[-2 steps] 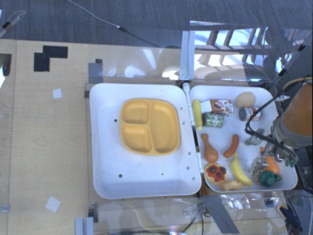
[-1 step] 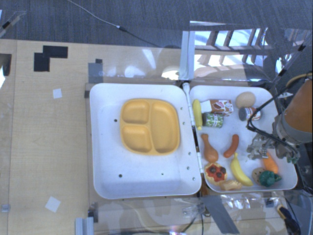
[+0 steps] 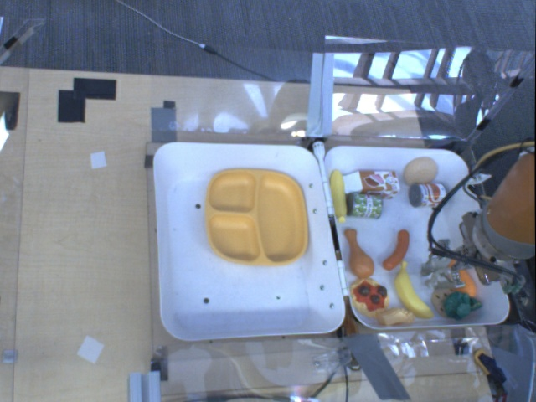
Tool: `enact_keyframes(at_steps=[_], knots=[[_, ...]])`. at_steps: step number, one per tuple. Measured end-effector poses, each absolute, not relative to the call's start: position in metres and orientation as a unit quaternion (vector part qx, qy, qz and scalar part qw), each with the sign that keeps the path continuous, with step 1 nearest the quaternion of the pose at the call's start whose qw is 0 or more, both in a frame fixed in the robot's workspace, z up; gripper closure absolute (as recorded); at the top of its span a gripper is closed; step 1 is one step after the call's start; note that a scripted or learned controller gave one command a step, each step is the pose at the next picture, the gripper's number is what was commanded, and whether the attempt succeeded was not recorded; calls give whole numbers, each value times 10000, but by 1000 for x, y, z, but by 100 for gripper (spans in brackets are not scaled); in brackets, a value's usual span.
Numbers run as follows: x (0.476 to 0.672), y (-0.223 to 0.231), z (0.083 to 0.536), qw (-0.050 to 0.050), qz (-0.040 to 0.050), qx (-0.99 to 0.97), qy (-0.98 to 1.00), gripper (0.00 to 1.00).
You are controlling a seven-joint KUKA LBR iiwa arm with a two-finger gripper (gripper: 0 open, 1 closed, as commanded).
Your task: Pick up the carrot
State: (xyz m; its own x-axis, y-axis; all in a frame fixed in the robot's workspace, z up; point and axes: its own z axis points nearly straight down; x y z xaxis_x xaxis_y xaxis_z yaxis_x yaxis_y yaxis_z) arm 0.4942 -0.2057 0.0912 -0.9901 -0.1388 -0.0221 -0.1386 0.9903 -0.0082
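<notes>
The carrot is a small orange piece with a green leafy top. It lies in the front right corner of the right bin. My gripper hangs low over that corner, directly over the carrot's upper end and hiding part of it. Whether it touches the carrot cannot be made out. The arm's orange band sits just above and to the right, with black cables looping around it.
Crowded around the carrot in the right bin are a banana, a sausage, a drumstick, a pizza slice, a green can and a carton. The left bin holds a yellow divided plate.
</notes>
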Motion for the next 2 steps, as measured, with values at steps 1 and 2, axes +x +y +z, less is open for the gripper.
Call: enact_keyframes(at_steps=[1, 2], knots=[[530, -190, 178, 74, -8, 661, 9978, 100], [522, -206, 90, 70, -16, -470, 9989, 100]])
